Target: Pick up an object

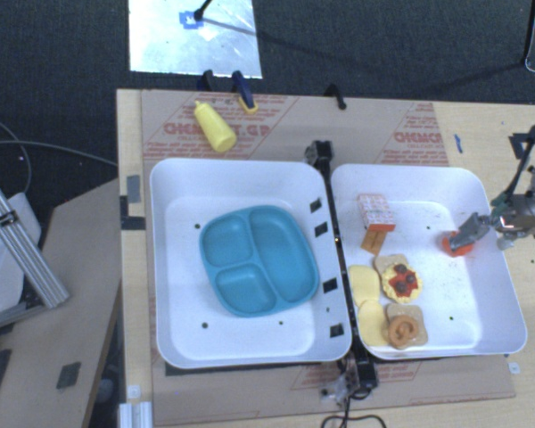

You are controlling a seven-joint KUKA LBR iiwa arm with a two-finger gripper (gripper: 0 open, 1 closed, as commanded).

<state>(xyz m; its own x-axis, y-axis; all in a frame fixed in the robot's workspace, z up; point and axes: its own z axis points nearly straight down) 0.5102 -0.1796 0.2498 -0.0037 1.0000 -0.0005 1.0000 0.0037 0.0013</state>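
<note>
closest to the camera, at the lower rim of the right shallow white bin (504, 324), i see a round brown toy cookie (404, 330), and just above it a small toy pizza slice with red topping (401, 281). two pale yellow flat pieces (366, 300) lie to their left, against the bin wall. higher up stand a small pink patterned box (374, 209) and an orange block (377, 238), touching or almost touching.

on the right side of this bin is a small red-orange object (456, 244). the gripper (473, 231) of the grey arm is low over it, right at its upper edge. at this size i cannot tell how the claw stands, nor if anything is gripped.

for the task, i judge the approach is made but the lift is not done: the red-orange object looks to rest on the bin floor. closing and raising are left.

the left shallow white bin (178, 239) holds one blue plastic divided plate (259, 259) with three compartments, with nothing in them. behind the bins a yellow plastic bottle (214, 126) lies on the brown cardboard sheet (276, 119).
</note>
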